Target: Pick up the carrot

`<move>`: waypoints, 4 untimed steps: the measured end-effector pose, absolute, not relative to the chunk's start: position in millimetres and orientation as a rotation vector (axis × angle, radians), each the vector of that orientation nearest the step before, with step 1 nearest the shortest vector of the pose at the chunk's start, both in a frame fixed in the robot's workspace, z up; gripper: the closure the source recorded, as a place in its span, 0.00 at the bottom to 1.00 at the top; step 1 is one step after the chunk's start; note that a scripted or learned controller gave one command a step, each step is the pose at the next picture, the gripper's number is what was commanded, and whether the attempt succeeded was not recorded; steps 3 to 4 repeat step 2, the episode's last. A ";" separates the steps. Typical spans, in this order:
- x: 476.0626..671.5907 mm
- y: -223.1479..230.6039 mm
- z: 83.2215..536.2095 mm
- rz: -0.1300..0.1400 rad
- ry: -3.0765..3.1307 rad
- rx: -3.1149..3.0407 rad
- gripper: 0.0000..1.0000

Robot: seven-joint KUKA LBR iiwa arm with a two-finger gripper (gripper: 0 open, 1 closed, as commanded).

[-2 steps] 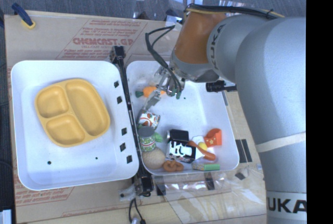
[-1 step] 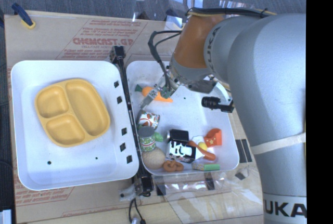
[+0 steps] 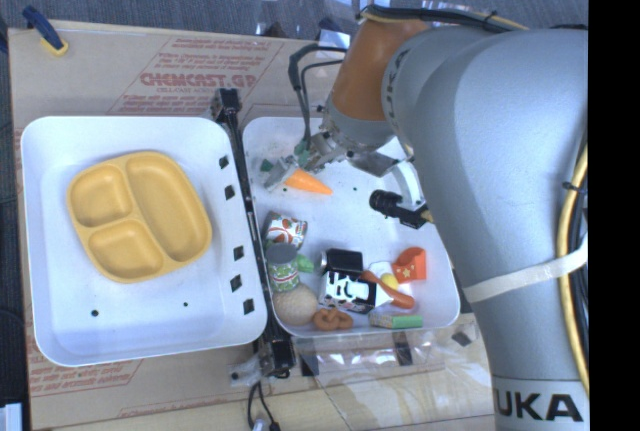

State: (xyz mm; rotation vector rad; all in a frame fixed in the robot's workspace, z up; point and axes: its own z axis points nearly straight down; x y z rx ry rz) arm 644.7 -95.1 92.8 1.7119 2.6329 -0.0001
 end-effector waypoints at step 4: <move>592.1 -27.4 196.7 0.007 2.752 1.505 1.00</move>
